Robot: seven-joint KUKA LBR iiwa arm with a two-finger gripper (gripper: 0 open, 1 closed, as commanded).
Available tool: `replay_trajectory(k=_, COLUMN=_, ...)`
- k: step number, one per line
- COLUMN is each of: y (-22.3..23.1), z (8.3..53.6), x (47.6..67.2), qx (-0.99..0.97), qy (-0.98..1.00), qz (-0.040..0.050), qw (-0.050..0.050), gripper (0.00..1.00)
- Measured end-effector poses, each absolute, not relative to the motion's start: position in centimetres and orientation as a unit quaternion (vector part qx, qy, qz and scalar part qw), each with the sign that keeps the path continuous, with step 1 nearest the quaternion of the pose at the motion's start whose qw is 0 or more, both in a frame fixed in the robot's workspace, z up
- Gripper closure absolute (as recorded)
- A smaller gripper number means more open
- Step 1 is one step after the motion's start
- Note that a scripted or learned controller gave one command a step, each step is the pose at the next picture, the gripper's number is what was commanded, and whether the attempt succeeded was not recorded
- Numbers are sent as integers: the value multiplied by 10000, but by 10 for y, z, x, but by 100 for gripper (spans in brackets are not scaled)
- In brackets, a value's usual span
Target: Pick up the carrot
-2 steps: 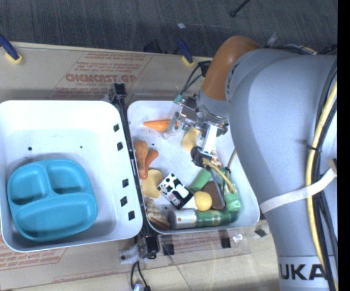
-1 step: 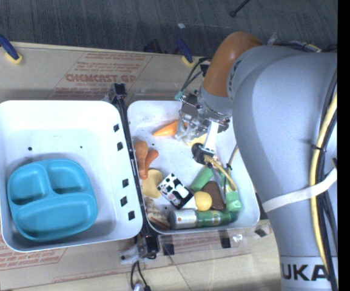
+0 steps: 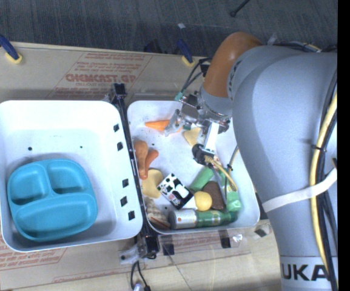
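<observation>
The carrot [image 3: 158, 125] lies near the far edge of the right bin [image 3: 162, 162], a small orange cone with its tip pointing toward the divider between the bins. The hand [image 3: 181, 125] sits just beside the carrot's thick end, on its right, low over the bin floor; whether it is released or clenched cannot be told, since the metal parts there blur together, and the carrot lies beside it rather than inside it. The grey arm [image 3: 284, 114] reaches in from the right, its orange band [image 3: 226, 59] above the wrist. Nearer the camera in the same bin lie an orange-brown drumstick shape [image 3: 143, 156] by the divider, a black-and-white patterned block [image 3: 175, 190], a yellow lemon [image 3: 203, 200], a brown piece [image 3: 216, 197], green pieces [image 3: 202, 177] and a silver can [image 3: 184, 218] along the near wall. The left bin [image 3: 53, 120] holds a blue divided tray [image 3: 51, 197] in its near half. Both bins stand on a table [image 3: 59, 71] covered with brown printed board.
</observation>
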State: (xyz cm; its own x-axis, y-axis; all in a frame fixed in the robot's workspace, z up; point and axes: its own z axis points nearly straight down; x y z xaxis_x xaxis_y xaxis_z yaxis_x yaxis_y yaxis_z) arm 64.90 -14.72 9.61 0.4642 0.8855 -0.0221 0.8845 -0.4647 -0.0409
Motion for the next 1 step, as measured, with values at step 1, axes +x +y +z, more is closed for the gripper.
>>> replay_trajectory(k=1, y=-187, z=91, x=635, qx=-8250, qy=-5651, qz=33, qw=37, gripper=0)
